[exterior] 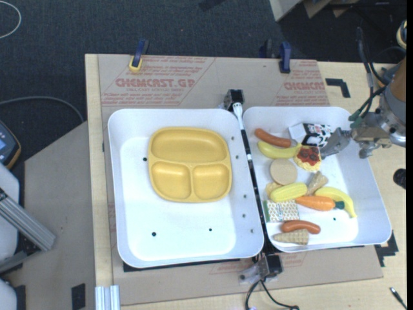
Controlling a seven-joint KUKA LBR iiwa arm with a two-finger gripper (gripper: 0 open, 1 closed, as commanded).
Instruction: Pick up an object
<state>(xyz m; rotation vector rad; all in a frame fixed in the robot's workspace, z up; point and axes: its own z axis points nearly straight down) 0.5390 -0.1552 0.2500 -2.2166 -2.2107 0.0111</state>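
We'd say the strawberry slice (309, 156) sits right at the gripper (331, 146)'s 8 o'clock; finger state, we can't tell.

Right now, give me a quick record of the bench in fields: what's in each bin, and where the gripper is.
left bin: holds a yellow divided tray
right bin: holds a pile of toy food
toy food seen: hot dog, banana, pizza slice, corn cob, carrot, cracker, second hot dog
gripper: over the right bin's upper part, beside the pizza slice
gripper hold: cannot tell
arm: enters from the right edge of the view
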